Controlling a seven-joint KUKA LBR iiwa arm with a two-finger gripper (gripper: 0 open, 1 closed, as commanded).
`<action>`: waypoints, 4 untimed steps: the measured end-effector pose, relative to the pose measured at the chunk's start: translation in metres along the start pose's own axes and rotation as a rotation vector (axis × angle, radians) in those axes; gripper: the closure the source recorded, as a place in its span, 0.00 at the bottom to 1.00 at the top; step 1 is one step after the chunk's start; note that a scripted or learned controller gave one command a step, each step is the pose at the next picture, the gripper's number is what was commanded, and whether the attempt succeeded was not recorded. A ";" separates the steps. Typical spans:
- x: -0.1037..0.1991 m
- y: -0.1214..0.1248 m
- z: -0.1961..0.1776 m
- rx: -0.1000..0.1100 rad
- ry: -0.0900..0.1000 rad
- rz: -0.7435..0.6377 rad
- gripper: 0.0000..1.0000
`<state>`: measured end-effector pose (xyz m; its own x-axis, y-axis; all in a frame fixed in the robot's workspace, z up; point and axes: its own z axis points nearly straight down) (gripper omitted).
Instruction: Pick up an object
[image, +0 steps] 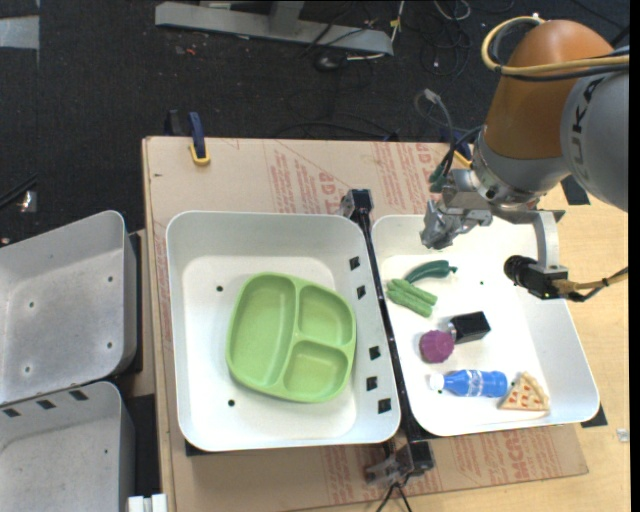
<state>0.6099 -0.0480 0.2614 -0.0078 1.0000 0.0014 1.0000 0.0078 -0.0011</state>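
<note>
My gripper (438, 232) hangs over the back left corner of the right bin (570, 345), with nothing visibly in it. Just in front of it lies a dark green pepper (431, 270), and beside that a light green ridged piece (411, 296). Further forward are a purple lump (436, 346) touching a small black block (468, 326). Near the bin's front edge lie a blue bottle (473, 383) and an orange pizza slice (525, 395).
The left bin (190, 300) holds a light green divided plate (292, 338). A black divider (378, 300) runs between the bins. Grey trays (60, 300) lie off the bench to the left. The arm's orange band (545, 85) looms over the right bin's back.
</note>
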 end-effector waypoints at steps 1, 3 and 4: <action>0.045 -0.016 0.014 0.003 0.000 0.001 1.00; 0.142 -0.038 0.025 0.002 0.000 0.000 1.00; 0.138 -0.038 0.024 0.000 -0.002 0.007 0.00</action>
